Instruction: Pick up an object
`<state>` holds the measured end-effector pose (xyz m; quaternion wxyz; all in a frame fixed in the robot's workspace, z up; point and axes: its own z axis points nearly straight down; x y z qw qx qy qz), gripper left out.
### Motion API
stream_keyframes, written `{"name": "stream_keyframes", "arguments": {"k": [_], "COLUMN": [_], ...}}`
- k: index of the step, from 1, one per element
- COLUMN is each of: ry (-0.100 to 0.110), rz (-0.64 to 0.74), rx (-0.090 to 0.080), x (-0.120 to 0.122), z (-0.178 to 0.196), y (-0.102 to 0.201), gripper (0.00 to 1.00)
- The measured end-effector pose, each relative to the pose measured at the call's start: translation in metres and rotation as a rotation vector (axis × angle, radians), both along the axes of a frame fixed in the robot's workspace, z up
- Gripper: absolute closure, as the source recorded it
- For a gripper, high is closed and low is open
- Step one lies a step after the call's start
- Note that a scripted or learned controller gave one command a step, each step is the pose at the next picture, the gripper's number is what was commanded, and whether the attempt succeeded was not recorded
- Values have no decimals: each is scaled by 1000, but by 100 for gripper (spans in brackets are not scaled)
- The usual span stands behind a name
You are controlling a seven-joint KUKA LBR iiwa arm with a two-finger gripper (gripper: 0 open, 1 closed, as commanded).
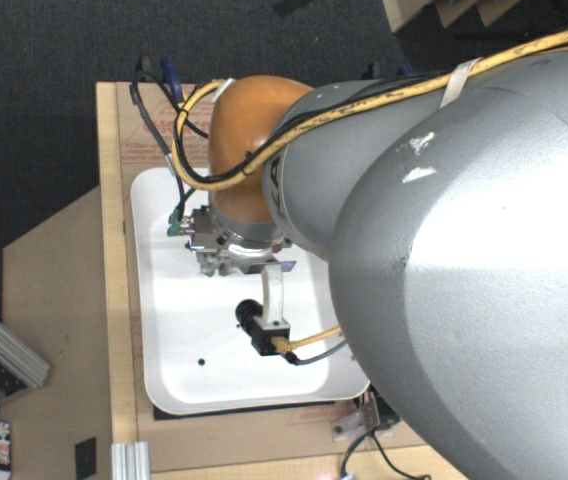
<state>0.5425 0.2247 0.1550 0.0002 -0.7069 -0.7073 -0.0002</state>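
My gripper (229, 251) hangs low over the middle of a white bin (169, 298). It is seen from above, under the orange wrist band (249, 138). A white bracket (272, 296) with a black block (262, 331) and a yellow cable sticks out from it toward the bin's near side. A small purple sliver (287, 266) of some object peeks out beside the wrist; the rest of it is hidden. A tiny dark speck (201, 361) lies on the bin floor near the front left.
The big grey arm (464, 268) covers the right half of the view and whatever lies under it. Cables (179, 118) loop over the bin's far rim. The wooden bench edge (114, 268) runs along the left.
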Motion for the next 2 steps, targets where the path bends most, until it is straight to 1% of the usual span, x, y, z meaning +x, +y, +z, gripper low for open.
{"name": "stream_keyframes", "arguments": {"k": [2], "ry": [0], "rz": [0], "rx": [0], "x": [0], "z": [20], "y": [0], "gripper": [100]}}
